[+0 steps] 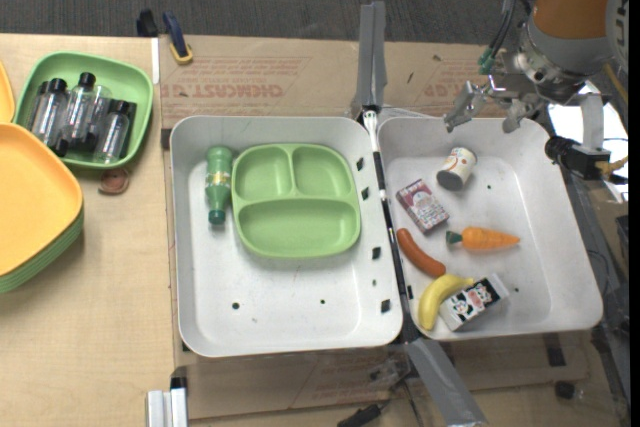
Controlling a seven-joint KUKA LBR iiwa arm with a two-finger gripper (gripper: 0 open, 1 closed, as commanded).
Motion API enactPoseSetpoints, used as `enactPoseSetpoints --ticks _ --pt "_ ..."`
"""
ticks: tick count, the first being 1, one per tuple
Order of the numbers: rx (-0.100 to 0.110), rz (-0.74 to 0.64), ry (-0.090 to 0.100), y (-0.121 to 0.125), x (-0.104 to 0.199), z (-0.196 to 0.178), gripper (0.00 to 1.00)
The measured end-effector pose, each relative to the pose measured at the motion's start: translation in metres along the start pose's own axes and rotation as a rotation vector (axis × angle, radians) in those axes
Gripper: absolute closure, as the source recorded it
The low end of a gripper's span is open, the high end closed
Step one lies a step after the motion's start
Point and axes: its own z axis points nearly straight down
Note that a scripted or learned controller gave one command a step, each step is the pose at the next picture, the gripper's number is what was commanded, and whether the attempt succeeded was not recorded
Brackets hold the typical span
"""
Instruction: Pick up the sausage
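Observation:
The sausage [421, 252] is a short reddish-brown link lying at the left side of the right bin [560, 215], just above a yellow banana [436, 299]. My gripper [485, 110] hangs above the bin's far edge, well up and to the right of the sausage. Its two fingers are spread apart with nothing between them.
The right bin also holds a small red box [422, 206], a carrot [484, 239], a white cup [457, 167] and a milk carton [473, 303]. In the left bin [200, 295] lie a green divided plate [296, 199] and a green bottle [218, 183]. A green tray of bottles [84, 111] and orange plates [35, 210] sit far left.

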Motion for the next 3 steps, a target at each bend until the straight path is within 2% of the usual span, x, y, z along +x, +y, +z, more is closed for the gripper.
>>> enactPoseSetpoints --ticks 1,2,3 --pt "-0.001 0.054 0.000 -0.080 -0.030 0.010 0.00" --pt "0.000 0.043 0.001 -0.111 -0.071 0.090 0.00" --pt "-0.001 0.043 0.001 -0.111 -0.071 0.090 0.00"
